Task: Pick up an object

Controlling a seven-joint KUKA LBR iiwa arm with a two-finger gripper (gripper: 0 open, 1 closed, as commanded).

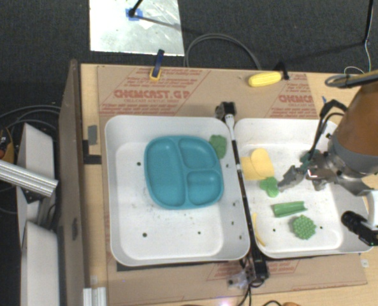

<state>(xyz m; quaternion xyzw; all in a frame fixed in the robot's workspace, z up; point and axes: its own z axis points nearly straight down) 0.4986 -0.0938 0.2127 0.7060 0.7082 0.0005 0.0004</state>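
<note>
Arm [367, 129] is coming in from the right, its bulk getting cut off at the frame edge and covering the right bin's far corner. Gripper [289, 177] is sitting low over the right bin [284, 129], tips reaching toward the small green piece [269, 187]. Tips are looking dark and blurred, so I cannot tell whether the pincer is spread or closed, and nothing is showing clearly between them.

Hard to make out: a green lump [218, 145] is peeking from behind the blue tray's far right corner, partly hidden. A thin yellow sliver [255, 225] is lying against the right bin's left wall, too small to identify.

Writing: cardboard [176, 88] under the bins is carrying red print reading "CHEMCAST GP" on the left side; a second print on the right is only partly showing, with the arm overlapping it.

Counts: two white bins. Left bin [122, 190] is holding one blue divided tray [182, 171] with three compartments. Right bin is holding one yellow block [260, 163], the small green piece touching its near edge, one green stick [287, 208], one bumpy green ball [303, 226] just beside the stick. One yellow item [264, 78] is lying on the cardboard behind the bins. One foil sheet [136, 18] is lying on the dark floor.
</note>
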